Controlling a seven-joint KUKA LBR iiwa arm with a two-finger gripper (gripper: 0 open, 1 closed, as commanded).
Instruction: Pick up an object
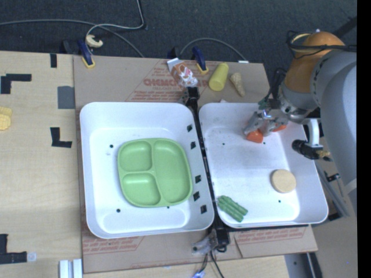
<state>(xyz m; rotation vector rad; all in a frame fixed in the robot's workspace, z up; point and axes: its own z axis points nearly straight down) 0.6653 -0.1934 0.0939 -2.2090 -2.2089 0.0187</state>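
The orange-red object [254,135] lies in the right bin [301,213], in its upper part, directly under the tips of the gripper [259,127]; it touches the fingers or sits between them, but the view is too coarse to confirm a grip, and how far the jaws stand apart cannot be told. Taking the scene from left to right, with places given from the jaws: far to their left, on the wooden bench top [35,155], a small yellow item [4,119] sits at the frame edge. The left bin [93,172], well to the left of the jaws and slightly below them, holds a green divided plate [154,171] with three compartments. Up and to the left of the jaws, on the cardboard sheet [133,86] beyond the bins, lies a small red-and-white packet [182,72]. Closer in, still above and left of the jaws, a yellow cylinder [218,76] rests beside a tan cone-shaped piece [238,84]. Below and left of the jaws, at the near edge of the right bin, is a green ridged item [232,208]. Below and slightly right of the jaws lies a round tan disc [283,180]. The arm [307,62], with its orange band, enters from the right.
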